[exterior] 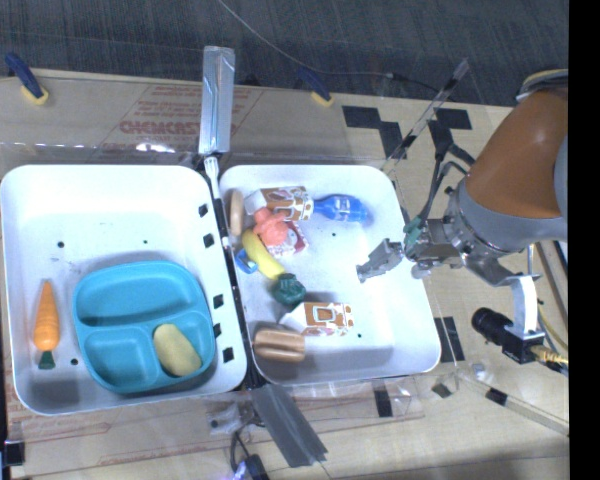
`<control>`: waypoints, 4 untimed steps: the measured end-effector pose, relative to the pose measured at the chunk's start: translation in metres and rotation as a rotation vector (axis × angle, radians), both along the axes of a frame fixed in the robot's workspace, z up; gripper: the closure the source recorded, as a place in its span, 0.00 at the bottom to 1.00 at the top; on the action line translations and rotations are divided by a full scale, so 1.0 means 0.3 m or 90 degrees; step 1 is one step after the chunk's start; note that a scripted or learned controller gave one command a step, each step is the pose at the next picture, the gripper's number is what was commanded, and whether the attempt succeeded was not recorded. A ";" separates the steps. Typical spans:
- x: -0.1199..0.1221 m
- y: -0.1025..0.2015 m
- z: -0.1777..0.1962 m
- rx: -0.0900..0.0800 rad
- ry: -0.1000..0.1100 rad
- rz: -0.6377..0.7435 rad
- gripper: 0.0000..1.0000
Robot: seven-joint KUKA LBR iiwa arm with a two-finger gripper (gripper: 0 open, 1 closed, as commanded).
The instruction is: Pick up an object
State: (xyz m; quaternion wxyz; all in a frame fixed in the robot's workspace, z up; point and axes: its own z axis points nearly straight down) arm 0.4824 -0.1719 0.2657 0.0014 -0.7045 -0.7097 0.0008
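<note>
The bench (100, 108) bears two white bins side by side: left bin (20, 268), right bin (405, 318).

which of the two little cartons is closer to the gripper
The lower carton, lying near the hot dog, sits closer to the gripper. The other carton lies farther, at the right bin's top by the blue toy.

Even overhead light, soft shadows, slight blur

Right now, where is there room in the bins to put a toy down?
The left bin has bare floor above the blue tray, and a little beside the carrot. In the right bin, the floor is bare between the blue toy and the hand. It is crowded around the banana.
</note>
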 end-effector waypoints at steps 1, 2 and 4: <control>0.373 0.048 -0.306 0.001 0.001 0.154 0.00; 0.571 0.149 -0.555 -0.004 -0.007 0.243 0.00; 0.556 0.098 -0.134 -0.003 -0.006 0.524 0.00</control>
